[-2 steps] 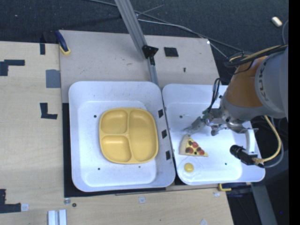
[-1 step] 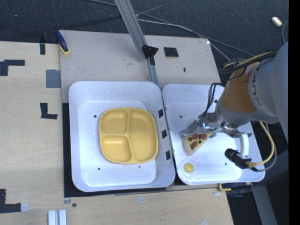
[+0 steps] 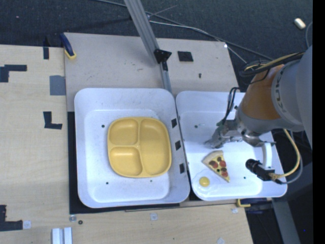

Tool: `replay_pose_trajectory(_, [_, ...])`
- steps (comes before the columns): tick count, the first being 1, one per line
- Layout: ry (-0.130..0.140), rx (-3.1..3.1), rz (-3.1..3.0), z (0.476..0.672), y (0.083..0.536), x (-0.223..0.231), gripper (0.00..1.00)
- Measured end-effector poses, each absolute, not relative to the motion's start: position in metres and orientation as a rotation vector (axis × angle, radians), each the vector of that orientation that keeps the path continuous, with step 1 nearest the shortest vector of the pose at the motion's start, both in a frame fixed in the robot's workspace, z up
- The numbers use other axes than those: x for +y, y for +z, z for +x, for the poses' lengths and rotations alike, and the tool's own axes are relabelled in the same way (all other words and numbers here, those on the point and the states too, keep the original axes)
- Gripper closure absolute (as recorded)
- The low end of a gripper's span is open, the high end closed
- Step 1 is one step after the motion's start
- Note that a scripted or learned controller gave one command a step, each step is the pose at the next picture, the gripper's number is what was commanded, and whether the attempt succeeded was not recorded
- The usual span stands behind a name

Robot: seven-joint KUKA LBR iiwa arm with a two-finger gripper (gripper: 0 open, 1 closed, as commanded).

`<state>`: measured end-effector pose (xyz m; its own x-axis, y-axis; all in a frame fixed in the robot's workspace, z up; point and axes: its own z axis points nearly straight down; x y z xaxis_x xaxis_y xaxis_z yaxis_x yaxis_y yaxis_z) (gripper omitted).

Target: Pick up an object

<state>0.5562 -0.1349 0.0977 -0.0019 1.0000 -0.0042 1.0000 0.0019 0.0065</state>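
In the right bin (image 3: 198,105), toward its near edge, a toy pizza slice (image 3: 217,165) is seen lying flat, with a small yellow round piece (image 3: 204,181) just beside it at the near-left corner. The left bin (image 3: 84,136) is occupied at its centre by a yellow divided plate (image 3: 138,147). The gripper (image 3: 217,139) is positioned low over the middle of the right bin, just beyond the far edge of the slice; contact with the slice cannot be confirmed, and nothing is seen between its tips. Whether the tool is spread or pressed together cannot be told at this resolution. The step in hand is judged to be the approach to the slice, the nearest candidate. For a sound grasp, the tool should be shifted toward the near edge of the bin until it is centred over the slice, with its closing line set across the narrower width of the wedge rather than along its length. Since the slice is thin and flat, a descent fully to the bin floor is likely required before closing. The yellow piece should be left undisturbed, and the near wall avoided.
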Motion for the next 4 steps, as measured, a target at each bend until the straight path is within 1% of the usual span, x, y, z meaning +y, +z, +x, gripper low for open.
replay_pose_trajectory(1, [0.002,2.223,2.219,0.554,0.155,-0.126,1.0])
replay_pose_trajectory(2, [0.003,2.22,2.218,0.547,0.211,-0.131,1.0])
replay_pose_trajectory(3, [0.003,2.221,2.218,0.548,0.248,-0.131,1.0])
replay_pose_trajectory(4, [-0.002,2.228,2.216,0.566,0.24,-0.084,1.0])
